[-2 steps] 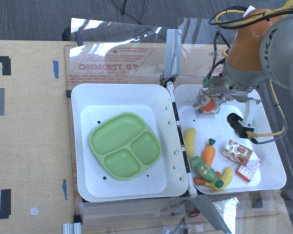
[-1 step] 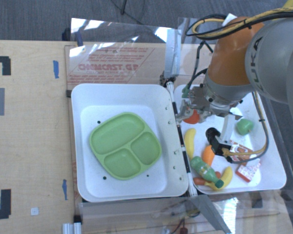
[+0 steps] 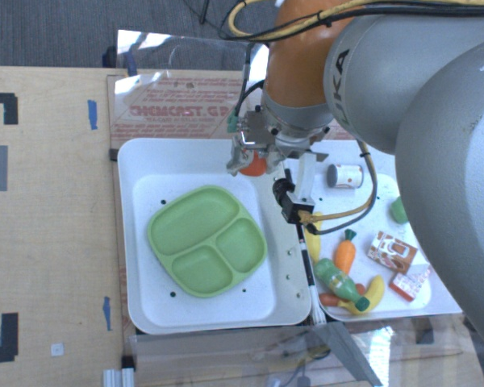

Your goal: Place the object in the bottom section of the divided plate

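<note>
Arm reaches in from the right; orange band above the wrist sits over the gap between the two bins. Jaws [image 3: 248, 163] hang at the upper right corner of the left bin [image 3: 137, 208], above its far rim area.

A small orange-red object [image 3: 256, 167] shows right at the jaw tips, partly covered by the metal fingers. It looks pinched between them, so the jaws read as closed on it, though the wrist hides much of the grip.

Green divided plate [image 3: 207, 239] lies flat in the middle of the left bin, three sections, turned at a slant. The object and jaws are up and right of the plate, near its upper right edge but not over any section.

Right bin [image 3: 445, 300] holds: a carrot [image 3: 344, 254], a green bottle [image 3: 335, 277], a banana [image 3: 373, 293], a small patterned box [image 3: 391, 251], a white can [image 3: 344, 176], a green item [image 3: 398, 210] partly under the arm.

Both bins rest on the desk [image 3: 48, 216].
</note>
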Action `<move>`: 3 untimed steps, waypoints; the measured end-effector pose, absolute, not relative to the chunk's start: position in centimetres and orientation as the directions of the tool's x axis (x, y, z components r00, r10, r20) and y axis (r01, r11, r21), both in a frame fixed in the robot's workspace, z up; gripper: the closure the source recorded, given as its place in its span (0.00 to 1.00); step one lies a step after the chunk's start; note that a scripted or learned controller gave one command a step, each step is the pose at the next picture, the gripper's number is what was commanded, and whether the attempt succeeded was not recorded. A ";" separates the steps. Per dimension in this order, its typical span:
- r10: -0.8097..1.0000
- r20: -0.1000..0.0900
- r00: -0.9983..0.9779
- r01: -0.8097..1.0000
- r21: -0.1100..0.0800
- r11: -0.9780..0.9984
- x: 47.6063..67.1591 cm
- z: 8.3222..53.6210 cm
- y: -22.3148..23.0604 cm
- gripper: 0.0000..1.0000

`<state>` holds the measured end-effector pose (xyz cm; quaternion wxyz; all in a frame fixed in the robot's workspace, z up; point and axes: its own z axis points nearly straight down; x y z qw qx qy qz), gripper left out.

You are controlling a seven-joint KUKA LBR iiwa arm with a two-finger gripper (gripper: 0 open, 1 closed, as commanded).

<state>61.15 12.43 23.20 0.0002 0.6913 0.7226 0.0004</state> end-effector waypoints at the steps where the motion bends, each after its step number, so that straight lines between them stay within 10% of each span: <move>1: 0.999 0.000 0.045 0.999 0.002 -0.045 60.7 22.0 19.1 1.00; 2: 0.996 -0.001 0.093 0.996 0.001 -0.093 65.3 29.4 18.3 1.00; 3: 0.938 -0.004 0.347 0.938 -0.005 -0.347 65.3 18.6 22.5 1.00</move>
